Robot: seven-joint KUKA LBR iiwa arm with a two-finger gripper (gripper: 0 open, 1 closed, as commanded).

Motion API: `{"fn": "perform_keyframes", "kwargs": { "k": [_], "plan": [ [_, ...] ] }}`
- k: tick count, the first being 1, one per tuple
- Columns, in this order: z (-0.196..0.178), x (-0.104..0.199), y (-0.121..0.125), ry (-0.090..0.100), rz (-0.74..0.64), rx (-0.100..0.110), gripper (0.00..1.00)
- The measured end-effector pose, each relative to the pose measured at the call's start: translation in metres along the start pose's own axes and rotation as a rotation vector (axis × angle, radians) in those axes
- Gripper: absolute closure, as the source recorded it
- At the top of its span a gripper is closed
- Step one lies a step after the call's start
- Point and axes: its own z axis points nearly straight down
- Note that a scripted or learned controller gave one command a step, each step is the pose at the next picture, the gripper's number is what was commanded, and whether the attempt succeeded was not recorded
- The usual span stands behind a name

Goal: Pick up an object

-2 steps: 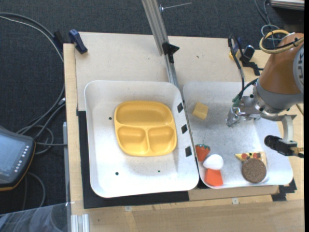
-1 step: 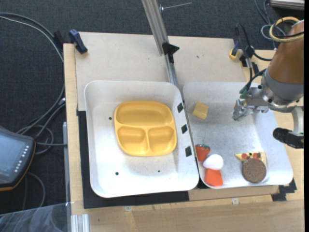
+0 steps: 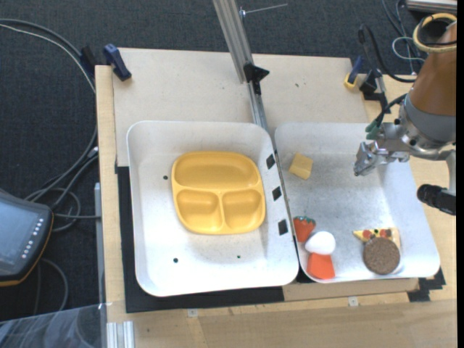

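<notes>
My gripper (image 3: 365, 162) hangs over the upper right part of the right bin (image 3: 346, 140), with nothing seen between its fingers. A tan cube (image 3: 301, 167) lies to its left, near the bin's upper left. Along the bin's front lie a red strawberry-like piece (image 3: 304, 227), a white egg-shaped piece (image 3: 320, 243), an orange piece (image 3: 322, 267), a pizza slice (image 3: 375, 233) and a brown round cookie (image 3: 381, 255). All of them rest on the bin floor, apart from the gripper.
The left bin (image 3: 145, 216) holds a yellow divided plate (image 3: 217, 191). A metal post (image 3: 233, 27) rises behind the divider between the bins. Blue clamps (image 3: 116, 60) sit at the bench's back corners. Cables run along the left floor.
</notes>
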Motion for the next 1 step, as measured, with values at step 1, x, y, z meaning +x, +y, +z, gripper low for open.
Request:
{"fn": "perform_keyframes", "kwargs": {
  "k": [1],
  "plan": [
    [-0.0069,0.0486,0.0129,0.002,-0.005,0.001,1.00]
  ]
}}
